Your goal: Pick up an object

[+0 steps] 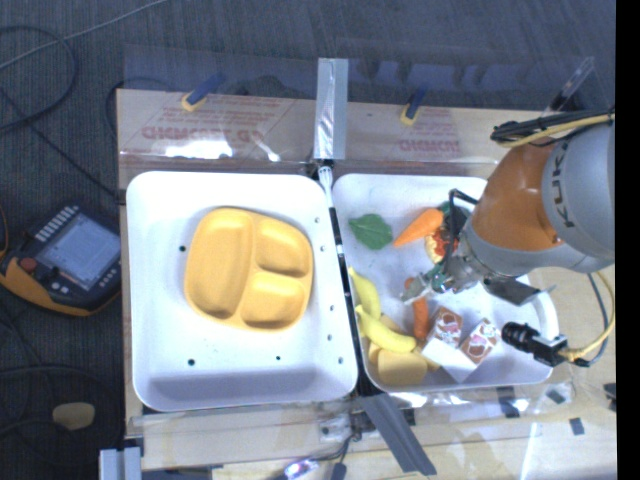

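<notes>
One fixed camera looked down from above the bench (150, 133), tilted slightly, so the far edge sat near the top of the view and the near edge at the bottom. It stood far enough off to take in both bins whole, the left bin (150, 368) and the right bin (350, 193) side by side across the middle, with dark carpet (60, 118) around the bench at the top and left. The arm (560, 208) entered from the right edge, seen from above.
</notes>
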Controlling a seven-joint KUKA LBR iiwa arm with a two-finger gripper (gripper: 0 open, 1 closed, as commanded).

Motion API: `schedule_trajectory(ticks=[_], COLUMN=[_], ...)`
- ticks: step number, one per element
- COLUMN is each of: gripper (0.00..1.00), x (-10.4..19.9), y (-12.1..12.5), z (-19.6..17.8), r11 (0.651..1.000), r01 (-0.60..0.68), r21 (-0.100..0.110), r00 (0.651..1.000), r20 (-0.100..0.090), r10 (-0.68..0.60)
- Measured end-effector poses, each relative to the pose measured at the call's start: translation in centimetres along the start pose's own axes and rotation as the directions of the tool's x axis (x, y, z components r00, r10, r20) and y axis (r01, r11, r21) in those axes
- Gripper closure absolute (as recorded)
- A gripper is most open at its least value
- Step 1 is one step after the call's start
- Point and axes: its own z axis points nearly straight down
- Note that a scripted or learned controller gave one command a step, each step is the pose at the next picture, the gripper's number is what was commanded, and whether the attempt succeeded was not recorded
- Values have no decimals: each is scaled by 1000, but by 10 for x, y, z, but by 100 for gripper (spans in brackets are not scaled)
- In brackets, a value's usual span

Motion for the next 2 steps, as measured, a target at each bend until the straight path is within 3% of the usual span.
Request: schedule_trajectory(ticks=[1,2], gripper=[100,100], x=[57,59], y=[8,73], z=[-89,-73], r11=[1000,950], r01=[-6,-311], r21=[14,17], r00=[1000,950], r20=[-4,3], r10=[6,311])
